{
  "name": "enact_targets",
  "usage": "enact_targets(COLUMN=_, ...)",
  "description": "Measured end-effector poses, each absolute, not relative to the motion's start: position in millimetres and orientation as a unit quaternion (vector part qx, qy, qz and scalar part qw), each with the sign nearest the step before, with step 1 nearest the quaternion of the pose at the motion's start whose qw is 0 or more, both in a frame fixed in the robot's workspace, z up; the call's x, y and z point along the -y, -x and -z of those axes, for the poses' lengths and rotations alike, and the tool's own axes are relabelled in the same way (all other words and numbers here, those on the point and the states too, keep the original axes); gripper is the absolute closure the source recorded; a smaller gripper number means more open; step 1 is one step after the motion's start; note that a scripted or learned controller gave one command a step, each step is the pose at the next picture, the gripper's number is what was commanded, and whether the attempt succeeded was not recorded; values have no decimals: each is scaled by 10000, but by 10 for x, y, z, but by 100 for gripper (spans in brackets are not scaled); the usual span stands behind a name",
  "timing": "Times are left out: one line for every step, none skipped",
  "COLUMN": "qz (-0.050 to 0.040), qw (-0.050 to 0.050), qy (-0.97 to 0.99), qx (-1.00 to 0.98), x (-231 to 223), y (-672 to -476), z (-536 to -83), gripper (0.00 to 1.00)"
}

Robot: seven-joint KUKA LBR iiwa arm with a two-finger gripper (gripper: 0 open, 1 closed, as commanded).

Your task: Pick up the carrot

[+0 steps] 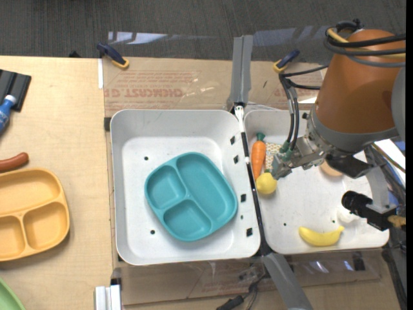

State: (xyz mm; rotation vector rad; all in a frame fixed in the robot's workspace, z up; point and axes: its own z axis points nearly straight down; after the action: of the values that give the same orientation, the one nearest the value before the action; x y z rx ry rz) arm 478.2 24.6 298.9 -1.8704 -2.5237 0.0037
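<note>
The orange carrot [258,157] with a green top lies along the left wall of the right bin [290,228], its tip pointing toward the near side. A yellow lemon [266,184] sits just below it. My gripper [281,165] hangs low over the bin just right of the carrot, close to it and to the lemon. The big orange-banded wrist covers the area behind the gripper. Nothing shows between the gripper and the carrot that tells of a grasp.
A yellow banana [321,236] lies near the right bin's front edge. The left bin [129,192] holds a teal divided plate [190,196]. On the bench at the left sit an orange divided tray [29,215] and a sausage [13,162].
</note>
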Motion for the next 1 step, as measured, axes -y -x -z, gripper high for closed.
enact_targets(qz=-20, qw=11, qy=6691, qx=7431, x=329, y=-4778, z=-2807, gripper=100)
